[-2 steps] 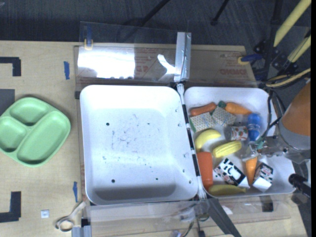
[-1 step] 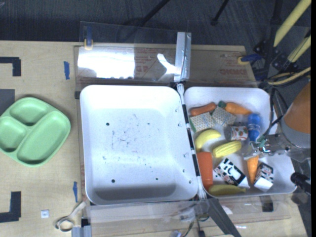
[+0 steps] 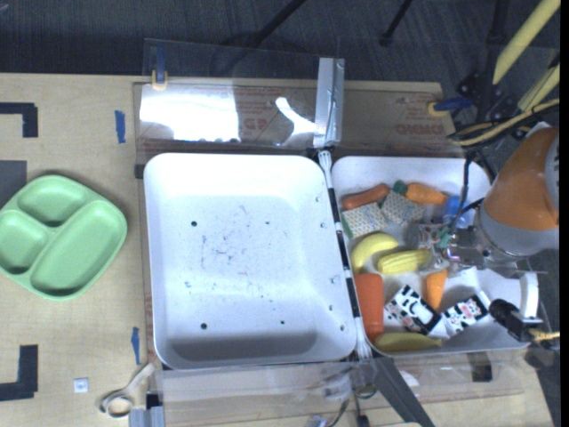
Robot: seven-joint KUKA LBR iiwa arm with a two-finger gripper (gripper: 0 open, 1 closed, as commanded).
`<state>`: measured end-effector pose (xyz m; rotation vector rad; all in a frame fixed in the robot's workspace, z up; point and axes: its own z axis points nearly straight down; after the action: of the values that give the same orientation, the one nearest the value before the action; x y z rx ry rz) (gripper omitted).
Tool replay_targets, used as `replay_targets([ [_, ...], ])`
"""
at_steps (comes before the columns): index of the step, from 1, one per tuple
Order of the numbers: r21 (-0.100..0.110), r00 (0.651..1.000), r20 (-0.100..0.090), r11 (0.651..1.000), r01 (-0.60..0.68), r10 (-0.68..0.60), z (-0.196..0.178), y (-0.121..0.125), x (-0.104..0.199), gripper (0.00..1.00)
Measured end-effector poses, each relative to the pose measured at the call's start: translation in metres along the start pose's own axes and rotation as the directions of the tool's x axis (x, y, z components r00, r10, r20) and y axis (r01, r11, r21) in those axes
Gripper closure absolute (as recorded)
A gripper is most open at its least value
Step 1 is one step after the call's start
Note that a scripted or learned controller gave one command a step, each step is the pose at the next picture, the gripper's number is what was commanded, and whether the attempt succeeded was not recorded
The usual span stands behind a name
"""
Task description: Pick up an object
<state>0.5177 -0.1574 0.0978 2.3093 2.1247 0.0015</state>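
Hand [image 3: 442, 249] low in the right bin [image 3: 476, 169], reaching in from the right edge; cannot tell its state. Just left of it, a corn cob [image 3: 403, 261], long axis running left to right, touching a yellow banana [image 3: 369, 246] on its left. Just below the hand, a small orange carrot [image 3: 435, 287], standing near upright in view. Farther left, a red pepper [image 3: 370, 302] lying along the bin wall, top to bottom. Toward the back, a longer carrot [image 3: 420, 193] with green tip pointing left. Near the front, black-and-white blocks [image 3: 411, 308]. Beyond, left bin [image 3: 178, 181] and a green divided plate [image 3: 59, 235] on the worktop [image 3: 62, 100]. Red print on the cardboard behind, too blurred to read.
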Motion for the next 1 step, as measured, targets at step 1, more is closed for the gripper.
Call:
replay_targets([
  [1, -0.021, 0.997, 0.005, 0.997, 0.075, -0.075, 0.0045, -0.009, -0.0022, 1.0],
])
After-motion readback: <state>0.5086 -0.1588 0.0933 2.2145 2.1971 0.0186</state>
